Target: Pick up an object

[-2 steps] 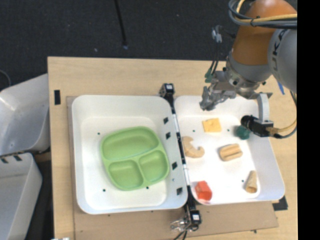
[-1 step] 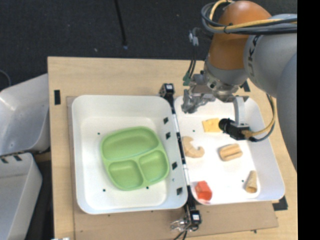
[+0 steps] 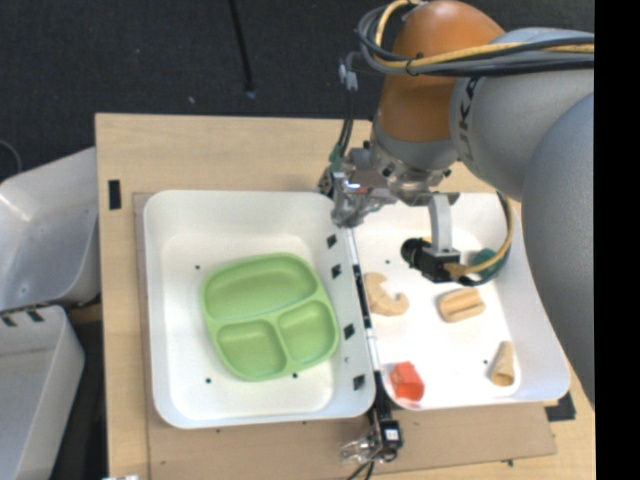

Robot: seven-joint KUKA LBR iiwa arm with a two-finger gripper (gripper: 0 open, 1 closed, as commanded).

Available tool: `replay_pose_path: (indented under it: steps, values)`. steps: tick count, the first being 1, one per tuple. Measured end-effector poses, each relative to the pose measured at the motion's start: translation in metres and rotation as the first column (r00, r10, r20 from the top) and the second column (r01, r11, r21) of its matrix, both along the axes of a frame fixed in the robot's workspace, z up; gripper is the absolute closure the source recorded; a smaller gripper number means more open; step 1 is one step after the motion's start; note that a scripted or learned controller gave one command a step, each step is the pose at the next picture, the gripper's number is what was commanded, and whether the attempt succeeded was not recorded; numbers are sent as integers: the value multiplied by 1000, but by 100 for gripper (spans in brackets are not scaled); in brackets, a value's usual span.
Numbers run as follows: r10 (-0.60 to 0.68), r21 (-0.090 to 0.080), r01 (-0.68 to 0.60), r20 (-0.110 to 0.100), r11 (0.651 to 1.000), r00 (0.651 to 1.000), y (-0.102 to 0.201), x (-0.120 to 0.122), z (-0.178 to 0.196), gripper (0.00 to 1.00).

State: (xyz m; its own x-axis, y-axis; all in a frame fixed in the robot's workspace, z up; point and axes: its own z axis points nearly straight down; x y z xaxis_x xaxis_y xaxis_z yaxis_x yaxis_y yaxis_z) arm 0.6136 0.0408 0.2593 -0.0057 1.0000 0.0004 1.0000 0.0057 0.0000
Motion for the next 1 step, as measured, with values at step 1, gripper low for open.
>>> replay_pose_path:
  steps: [1]
  values:
    - [-1,-1,1,2,1000,1000,43,17,-6,100]
